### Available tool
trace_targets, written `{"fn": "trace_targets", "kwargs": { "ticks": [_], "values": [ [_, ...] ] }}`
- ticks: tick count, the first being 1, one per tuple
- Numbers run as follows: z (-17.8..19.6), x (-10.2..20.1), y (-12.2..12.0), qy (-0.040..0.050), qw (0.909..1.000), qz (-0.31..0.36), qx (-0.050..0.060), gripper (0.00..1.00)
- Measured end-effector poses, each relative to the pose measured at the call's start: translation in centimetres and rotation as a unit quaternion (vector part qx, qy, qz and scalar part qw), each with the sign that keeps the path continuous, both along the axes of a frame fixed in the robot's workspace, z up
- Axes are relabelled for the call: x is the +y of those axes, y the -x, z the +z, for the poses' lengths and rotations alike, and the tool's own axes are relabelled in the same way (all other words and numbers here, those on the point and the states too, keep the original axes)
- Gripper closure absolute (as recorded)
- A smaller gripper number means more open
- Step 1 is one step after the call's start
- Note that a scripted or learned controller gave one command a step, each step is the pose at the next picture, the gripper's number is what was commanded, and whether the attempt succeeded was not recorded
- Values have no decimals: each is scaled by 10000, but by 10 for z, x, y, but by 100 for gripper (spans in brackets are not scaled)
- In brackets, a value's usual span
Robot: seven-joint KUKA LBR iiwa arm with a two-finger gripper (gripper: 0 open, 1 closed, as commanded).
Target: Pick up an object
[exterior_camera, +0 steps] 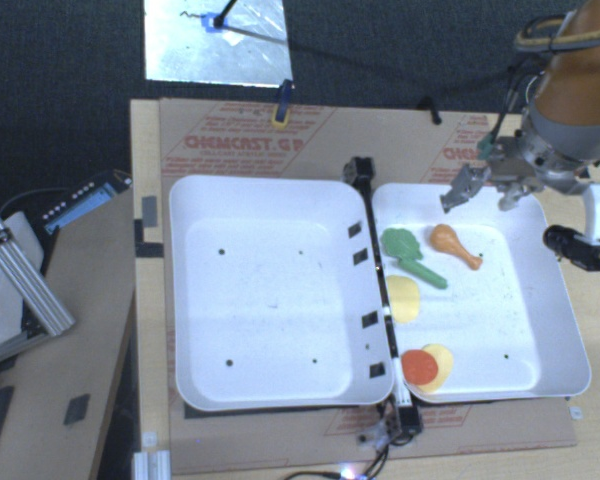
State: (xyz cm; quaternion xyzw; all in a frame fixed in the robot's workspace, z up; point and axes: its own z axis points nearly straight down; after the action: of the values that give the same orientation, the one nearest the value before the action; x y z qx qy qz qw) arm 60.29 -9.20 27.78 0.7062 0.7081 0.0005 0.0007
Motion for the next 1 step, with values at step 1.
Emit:
{"fn": "trace_targets", "kwargs": {
  "ticks": [1],
  "values": [
    [11, 0, -1, 0, 10000, 12, -14, 100]
  ]
}}
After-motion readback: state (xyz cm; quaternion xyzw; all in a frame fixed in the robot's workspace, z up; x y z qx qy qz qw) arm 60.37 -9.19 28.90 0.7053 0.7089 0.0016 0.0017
